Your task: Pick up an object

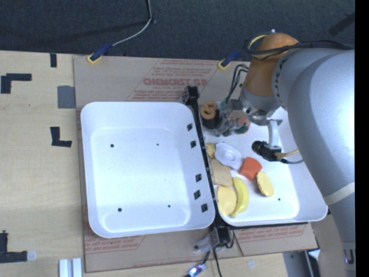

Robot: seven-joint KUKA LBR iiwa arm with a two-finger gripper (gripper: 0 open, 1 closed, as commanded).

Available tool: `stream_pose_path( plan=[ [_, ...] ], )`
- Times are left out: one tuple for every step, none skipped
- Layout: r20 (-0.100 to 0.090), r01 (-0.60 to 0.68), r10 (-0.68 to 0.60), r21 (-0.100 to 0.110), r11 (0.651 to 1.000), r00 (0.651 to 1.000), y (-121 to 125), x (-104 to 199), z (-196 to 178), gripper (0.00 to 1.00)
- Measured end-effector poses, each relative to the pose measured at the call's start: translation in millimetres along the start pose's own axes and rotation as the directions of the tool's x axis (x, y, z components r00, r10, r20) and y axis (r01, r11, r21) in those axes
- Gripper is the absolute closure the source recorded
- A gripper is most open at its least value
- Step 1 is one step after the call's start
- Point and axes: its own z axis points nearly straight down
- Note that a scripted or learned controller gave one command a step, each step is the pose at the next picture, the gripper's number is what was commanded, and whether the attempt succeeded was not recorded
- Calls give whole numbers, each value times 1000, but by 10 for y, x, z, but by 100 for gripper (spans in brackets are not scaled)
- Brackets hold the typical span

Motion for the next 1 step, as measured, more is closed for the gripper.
stream_pose_path(
  plan=[
    [-3, 1, -1, -2, 1000, 1000, 2, -16, -142, 100]
  ],
)
